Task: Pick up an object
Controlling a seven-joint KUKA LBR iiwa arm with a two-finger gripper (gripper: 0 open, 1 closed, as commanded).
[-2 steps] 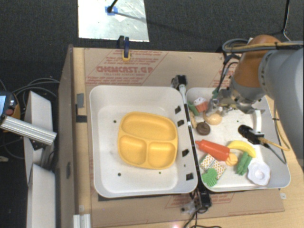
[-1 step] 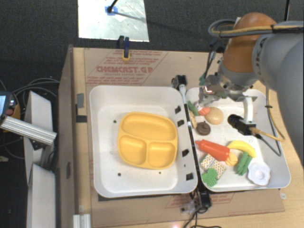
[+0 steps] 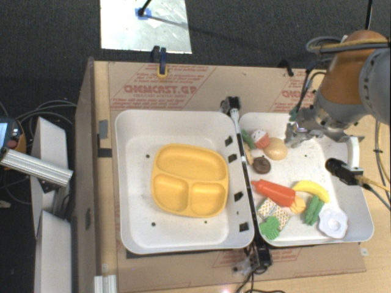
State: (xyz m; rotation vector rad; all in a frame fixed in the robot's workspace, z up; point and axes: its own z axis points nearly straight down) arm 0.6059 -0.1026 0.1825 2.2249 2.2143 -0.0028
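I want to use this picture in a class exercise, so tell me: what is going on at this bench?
A grey and orange robot arm reaches in over the right bin, its gripper low beside a tan potato-like toy. Toy foods lie there: a carrot, a banana, a fried egg. The left bin holds a yellow divided plate. Nothing looks lifted yet.
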